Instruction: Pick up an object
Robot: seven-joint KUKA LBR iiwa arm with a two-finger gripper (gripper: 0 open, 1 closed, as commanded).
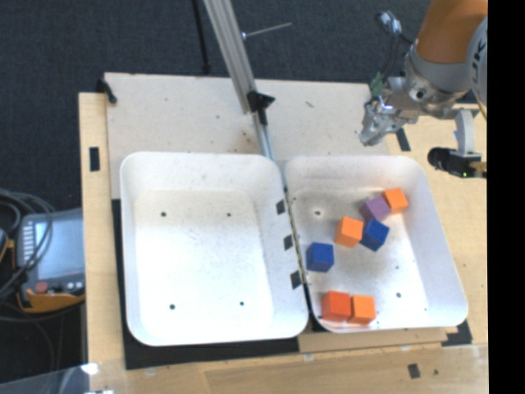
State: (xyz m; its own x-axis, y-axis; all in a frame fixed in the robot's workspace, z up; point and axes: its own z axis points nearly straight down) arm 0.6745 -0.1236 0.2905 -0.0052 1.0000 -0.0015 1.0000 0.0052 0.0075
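Pale wooden tabletop (94, 245) on dark grey carpeted floor (49, 31). An aluminium rail (230, 43) rises at a slant from the tabletop's middle. A handheld control pendant (49, 257) with cables lies on the floor at left. Lighting is even.

End effector (376, 130) hovers beyond right bin (426, 220) of blocks (349, 231).

Orange, blue, purple blocks (361, 235); white bins (205, 245)

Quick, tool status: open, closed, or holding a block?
Tool: up above the far rim of the right bin; open or closed cannot be told, and no block is seen in it.
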